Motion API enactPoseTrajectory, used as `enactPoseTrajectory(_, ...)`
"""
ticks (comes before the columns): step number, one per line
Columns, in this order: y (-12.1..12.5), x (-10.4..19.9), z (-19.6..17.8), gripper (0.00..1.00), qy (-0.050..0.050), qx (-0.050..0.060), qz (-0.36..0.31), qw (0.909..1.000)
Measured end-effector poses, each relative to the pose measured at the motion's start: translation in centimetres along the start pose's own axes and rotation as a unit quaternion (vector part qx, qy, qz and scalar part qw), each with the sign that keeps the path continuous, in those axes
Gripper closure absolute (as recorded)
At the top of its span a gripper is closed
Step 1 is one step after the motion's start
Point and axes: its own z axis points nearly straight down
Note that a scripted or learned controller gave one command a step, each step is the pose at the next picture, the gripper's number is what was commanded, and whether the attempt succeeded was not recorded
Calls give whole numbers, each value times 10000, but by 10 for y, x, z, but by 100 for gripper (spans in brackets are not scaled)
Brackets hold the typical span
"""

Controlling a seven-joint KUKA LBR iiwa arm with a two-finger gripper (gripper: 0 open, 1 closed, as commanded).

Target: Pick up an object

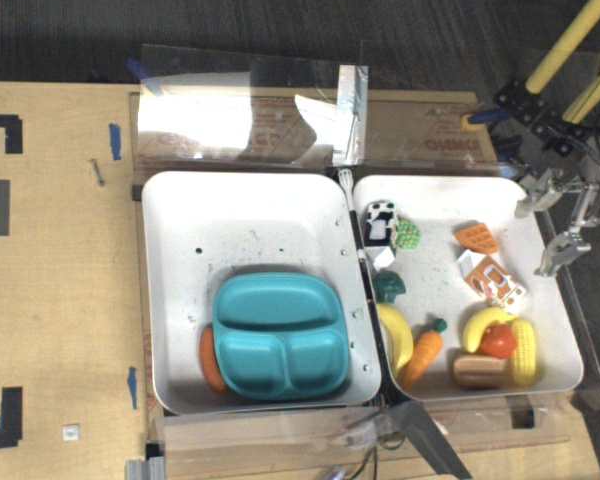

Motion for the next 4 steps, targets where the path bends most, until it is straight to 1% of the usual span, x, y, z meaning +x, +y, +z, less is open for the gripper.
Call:
enactPoseTrajectory(1,1,9,133,0,-21,7,268,9996)
enactPoseTrajectory(2,16,15,151,0,-268,73,944,9951)
enactPoseTrajectory(3,51,28,177,0,-22,-2,1488,9889)
enactPoseTrajectory(4,31,60,173,0,-105,4,919,9957)
